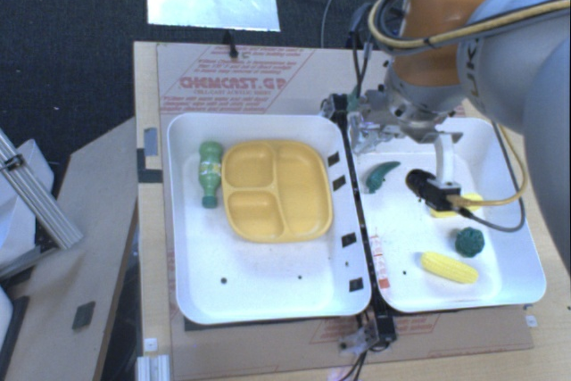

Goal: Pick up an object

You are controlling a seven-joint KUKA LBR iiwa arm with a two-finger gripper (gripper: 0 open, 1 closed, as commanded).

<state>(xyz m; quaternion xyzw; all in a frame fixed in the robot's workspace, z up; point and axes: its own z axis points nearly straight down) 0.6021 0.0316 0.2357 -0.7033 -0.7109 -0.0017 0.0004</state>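
My gripper (366, 141) hangs over the far left corner of the right bin (500, 285), close to the divider between the bins. Just below and to its right lies a dark green curved pepper (384, 174), a small gap away from the gripper. A dark green broccoli piece (469, 241) sits nearer the bin's right side. A yellow corn cob (449, 267) lies in front of the broccoli. Nothing shows between the gripper and the bin floor.
The left bin (268, 294) holds a yellow compartment plate (275, 190) and a green bottle (210, 173) lying beside it at the left. The arm's grey body and orange band (446, 0) overhang the right bin's far side.
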